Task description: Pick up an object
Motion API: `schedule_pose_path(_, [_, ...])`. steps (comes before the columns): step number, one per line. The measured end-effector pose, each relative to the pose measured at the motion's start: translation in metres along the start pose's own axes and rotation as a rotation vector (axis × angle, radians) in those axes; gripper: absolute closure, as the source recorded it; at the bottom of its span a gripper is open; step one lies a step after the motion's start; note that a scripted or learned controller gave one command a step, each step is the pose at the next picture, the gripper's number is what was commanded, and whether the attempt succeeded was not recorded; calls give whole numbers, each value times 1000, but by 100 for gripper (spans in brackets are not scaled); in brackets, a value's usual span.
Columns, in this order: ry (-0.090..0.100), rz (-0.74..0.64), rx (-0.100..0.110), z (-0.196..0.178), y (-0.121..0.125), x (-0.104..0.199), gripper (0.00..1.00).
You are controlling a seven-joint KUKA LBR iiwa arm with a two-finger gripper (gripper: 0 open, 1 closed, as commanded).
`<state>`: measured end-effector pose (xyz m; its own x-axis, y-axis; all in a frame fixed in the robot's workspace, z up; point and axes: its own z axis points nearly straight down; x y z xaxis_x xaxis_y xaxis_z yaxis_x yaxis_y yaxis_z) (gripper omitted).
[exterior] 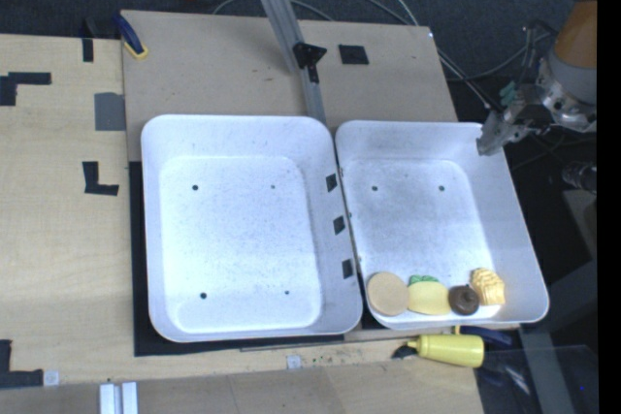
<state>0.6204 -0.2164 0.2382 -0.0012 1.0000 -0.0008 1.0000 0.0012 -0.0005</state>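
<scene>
Several small objects lie in a row along the near edge of the right bin (427, 208): a tan round disc (386, 293), a small green piece (423, 281), a pale yellow lump (428, 298), a dark brown ring (465, 301) and a yellow ridged piece (487, 286). My gripper (493, 133) hangs at the far right corner of that bin, above its rim, far from the objects. Nothing shows between its fingers.
The left bin (238, 228) sits beside the right one. A yellow-handled tool (449, 349) lies on the bench just in front of the right bin. A grey metal bar (281, 19) slants down to the gap between the bins. Cables run behind the bench.
</scene>
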Motion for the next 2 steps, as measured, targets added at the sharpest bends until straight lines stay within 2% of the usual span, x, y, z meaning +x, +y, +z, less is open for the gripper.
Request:
schedule_pose_path(1, [1,0,-2,-14,-71,44,100])
schedule_pose_path(2, [1,-3,-3,-53,-66,97,100])
